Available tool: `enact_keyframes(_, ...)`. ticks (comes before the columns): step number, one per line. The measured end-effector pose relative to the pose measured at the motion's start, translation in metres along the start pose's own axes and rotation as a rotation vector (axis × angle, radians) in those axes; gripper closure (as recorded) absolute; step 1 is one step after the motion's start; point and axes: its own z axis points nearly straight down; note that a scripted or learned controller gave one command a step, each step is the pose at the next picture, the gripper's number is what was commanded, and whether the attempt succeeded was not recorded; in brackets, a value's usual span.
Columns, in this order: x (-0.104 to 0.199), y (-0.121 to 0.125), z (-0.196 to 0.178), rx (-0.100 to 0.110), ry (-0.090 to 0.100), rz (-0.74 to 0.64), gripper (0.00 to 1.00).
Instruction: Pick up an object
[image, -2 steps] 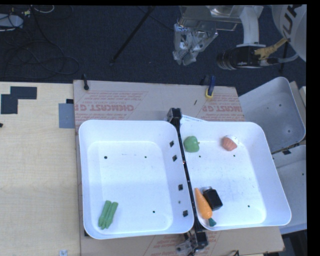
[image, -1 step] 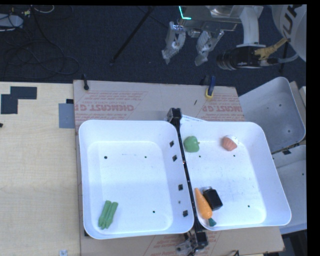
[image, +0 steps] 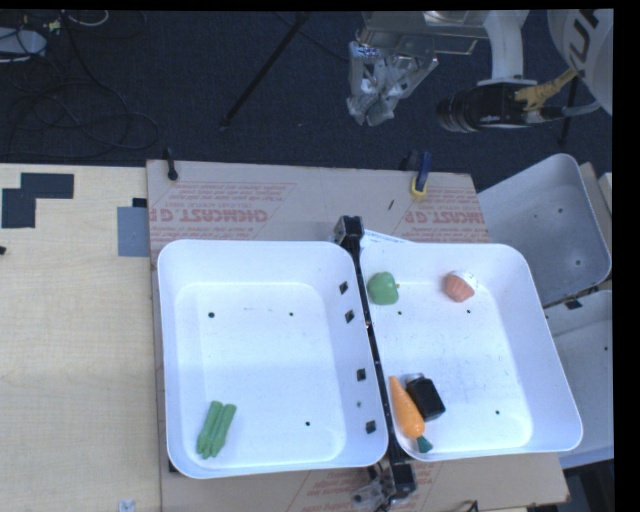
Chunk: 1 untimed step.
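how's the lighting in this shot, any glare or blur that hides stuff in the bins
Camera view: even, bright light on both bins, no strong glare; the right bin and left bin look slightly washed out. The green pepper, carrot and green beans stay readable with soft shadows. The tool hangs against the dark floor, a bit soft, so its detail is hard to read.

Dark floor (image: 200, 90) strewn with cables (image: 100, 125) behind a pale wooden bench (image: 70, 350).
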Motion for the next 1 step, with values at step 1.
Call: enact_keyframes(1,-0.0004,0.0001,0.0004,0.001,0.000,0.000,0.00)
